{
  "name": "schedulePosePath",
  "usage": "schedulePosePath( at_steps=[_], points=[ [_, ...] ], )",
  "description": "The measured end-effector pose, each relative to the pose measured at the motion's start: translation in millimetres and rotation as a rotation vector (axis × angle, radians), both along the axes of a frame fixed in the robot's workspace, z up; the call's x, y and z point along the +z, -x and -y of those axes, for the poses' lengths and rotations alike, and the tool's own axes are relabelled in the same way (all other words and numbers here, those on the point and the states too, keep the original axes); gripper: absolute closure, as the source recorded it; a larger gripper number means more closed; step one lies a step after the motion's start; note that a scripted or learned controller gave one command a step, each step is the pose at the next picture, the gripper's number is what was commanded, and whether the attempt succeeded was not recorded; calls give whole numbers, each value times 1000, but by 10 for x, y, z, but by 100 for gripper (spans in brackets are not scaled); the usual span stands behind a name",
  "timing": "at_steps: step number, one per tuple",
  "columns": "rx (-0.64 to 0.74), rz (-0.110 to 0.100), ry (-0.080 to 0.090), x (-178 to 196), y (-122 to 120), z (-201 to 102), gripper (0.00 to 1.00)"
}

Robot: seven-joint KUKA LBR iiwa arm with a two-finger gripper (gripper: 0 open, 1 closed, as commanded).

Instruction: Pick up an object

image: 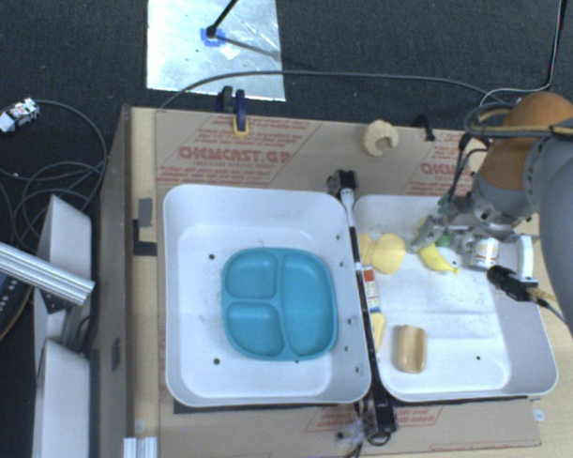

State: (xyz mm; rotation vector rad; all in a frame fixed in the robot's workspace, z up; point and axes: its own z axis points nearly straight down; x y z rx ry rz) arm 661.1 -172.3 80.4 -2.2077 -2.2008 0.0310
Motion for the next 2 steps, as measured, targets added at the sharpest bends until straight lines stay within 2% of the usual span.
schedulePosePath(
  at_steps=[1,2],
  points=[
    [5,-13,-4,83,21,-11,100],
    [9,37,2,1058,176,-1087,100]
  ],
)
